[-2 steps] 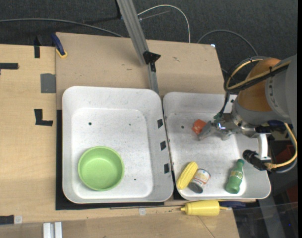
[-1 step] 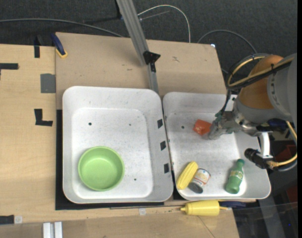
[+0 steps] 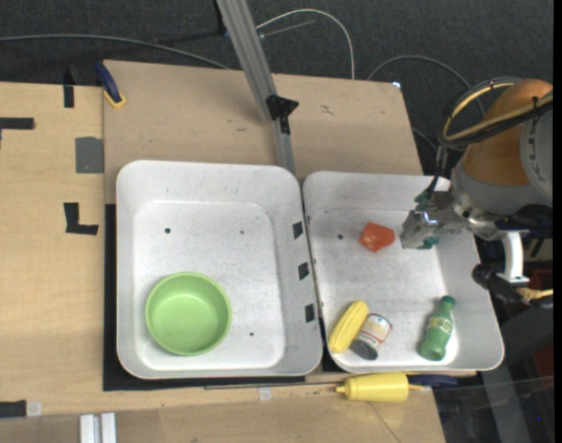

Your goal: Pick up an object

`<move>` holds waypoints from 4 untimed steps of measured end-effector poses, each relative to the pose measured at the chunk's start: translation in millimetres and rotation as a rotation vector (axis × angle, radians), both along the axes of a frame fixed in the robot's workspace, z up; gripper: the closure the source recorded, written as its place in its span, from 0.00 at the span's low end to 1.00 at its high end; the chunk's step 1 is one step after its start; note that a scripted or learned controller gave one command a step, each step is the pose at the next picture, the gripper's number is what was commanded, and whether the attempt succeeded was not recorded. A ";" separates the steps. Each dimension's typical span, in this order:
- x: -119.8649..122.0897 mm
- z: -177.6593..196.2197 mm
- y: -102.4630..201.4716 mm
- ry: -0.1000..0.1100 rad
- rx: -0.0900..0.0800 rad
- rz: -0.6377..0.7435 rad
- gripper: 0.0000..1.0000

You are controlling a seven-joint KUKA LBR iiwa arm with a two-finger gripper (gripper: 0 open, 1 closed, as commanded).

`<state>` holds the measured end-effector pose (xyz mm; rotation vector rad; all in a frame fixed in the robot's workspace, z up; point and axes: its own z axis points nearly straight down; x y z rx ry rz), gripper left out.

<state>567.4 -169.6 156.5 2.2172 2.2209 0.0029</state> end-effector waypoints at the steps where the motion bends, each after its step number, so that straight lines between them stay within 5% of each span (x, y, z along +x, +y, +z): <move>1: 2.8 48.5 -9.5 0.000 -0.001 -0.001 1.00; 2: 3.5 75.2 -9.3 0.002 0.000 0.000 1.00; 4: 21.6 54.9 99.1 0.006 0.003 0.005 1.00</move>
